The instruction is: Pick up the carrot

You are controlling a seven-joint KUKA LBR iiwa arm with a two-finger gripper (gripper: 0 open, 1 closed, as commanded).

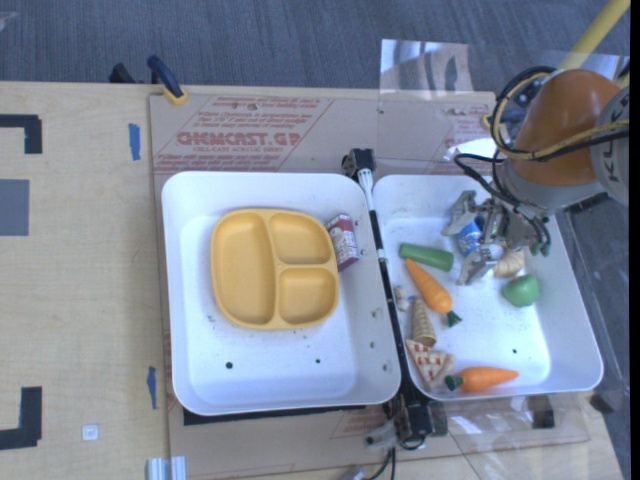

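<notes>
Gripper (482,248) hangs low over the far-right part of the right bin (570,363); finger state can't be told, the metal there blurs into clutter. Nothing clearly between them.

Nearest carrot (430,288) lies just left of and nearer than the gripper, mid-bin. Its long axis runs diagonally, orange tip far-left, green stem end near-right. The coming move probably turns on a short shift left and near, closing across that diagonal.

Green pod-shaped toy (427,256) sits just far of its tip; green round toy (521,290) lies to the gripper's right.

Second carrot (485,377) lies well apart by the near rim, axis left-right. Yellow divided plate (273,266) rests in the left bin (190,298).
</notes>
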